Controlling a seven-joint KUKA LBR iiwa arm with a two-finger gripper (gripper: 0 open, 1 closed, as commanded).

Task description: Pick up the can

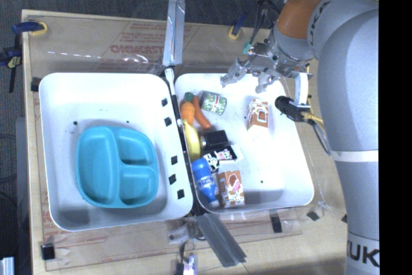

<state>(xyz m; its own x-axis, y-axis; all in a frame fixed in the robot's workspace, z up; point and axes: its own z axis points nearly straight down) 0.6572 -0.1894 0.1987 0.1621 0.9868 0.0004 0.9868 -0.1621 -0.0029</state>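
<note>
**End effector open above the right bin, can lying below it**

While the arm (341, 74) reaches in from the right, its end effector (252, 76) hangs over the far edge of the right bin (290, 164); the two fingers are spread apart and nothing is between them, so it is released and it grasps no object.

The can (213, 102) lies on its side in the far left part of the right bin, a little below and to the left of the end effector; it has a green and white label; it is apart from the fingers and is just beside the carrot (191, 113), which lies against the wall between the two bins.

Below the carrot there is a yellow banana (192, 140), then a black box (216, 138) and a small black and white carton (221, 154) next to it; nearer to the front wall a blue bottle (205, 181) lies beside a brown carton (230, 188); all these things are crowded along the left side of this bin.

A brown and white carton (258, 114) stands alone in the far right part of the same bin, under the wrist, well apart from the can.

The left bin (58, 100) holds a blue divided plate (118, 166), which lies flat on its floor; both bins rest side by side on the table (77, 42).
</note>
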